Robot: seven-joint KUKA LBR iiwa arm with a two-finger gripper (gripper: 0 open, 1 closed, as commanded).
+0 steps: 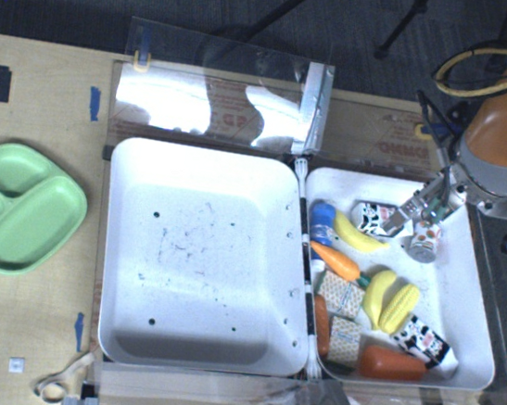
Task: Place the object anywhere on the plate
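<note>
**Arm low over the toy pile, plate waiting far across the bench**

Pale wooden bench carries two white bins side by side. Piled in the right bin are toy foods: a banana, a carrot, a yellow pepper-like piece, two cracker-like squares, a red piece and two cow-patterned cartons. They lie crowded against the left wall, touching one another, which leaves little room for fingers. The gripper hangs low at the bin's upper end, just beside a cow-patterned carton and a small silvery cup. Whether its claw is parted or closed cannot be told (the tips blur into the clutter), and nothing is visibly held. Which object is meant is unclear; all sit in that bin. The green divided plate rests at the bench's left edge, well apart, beyond the left bin.
</note>
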